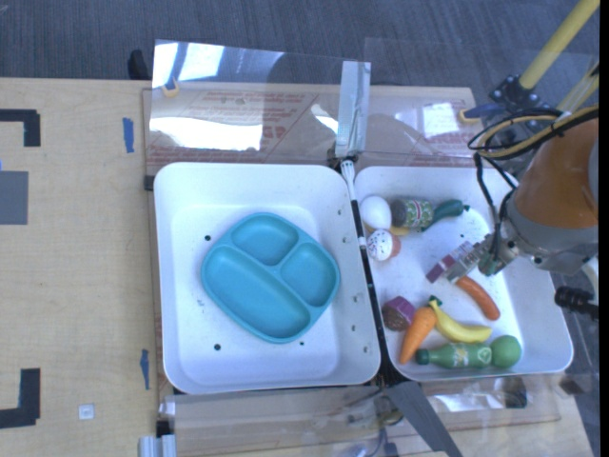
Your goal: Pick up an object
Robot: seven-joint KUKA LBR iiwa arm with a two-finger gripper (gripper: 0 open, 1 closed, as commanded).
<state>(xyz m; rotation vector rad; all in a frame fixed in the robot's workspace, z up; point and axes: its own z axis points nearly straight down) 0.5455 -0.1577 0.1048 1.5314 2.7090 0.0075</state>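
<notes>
My gripper (463, 261) hangs low over the middle of the right bin (547, 355), reaching in from the right. Just below it lies an orange sausage-shaped toy (479, 297), close to the gripper tip. Toward the bin's front lie a yellow banana (461, 328), a carrot (417, 333), a purple toy (398, 310) and a green bottle (471, 354). At the back lie a white egg (375, 211), a speckled egg (382, 246) and a dark bottle with a green cap (426, 212).
The left bin (181, 284) holds a blue divided plate (270, 275). A ridge (362, 265) separates the two bins. Clear plastic panels (238, 112) stand behind the bins. Black cables (495, 150) and the orange-banded arm (561, 184) fill the right side.
</notes>
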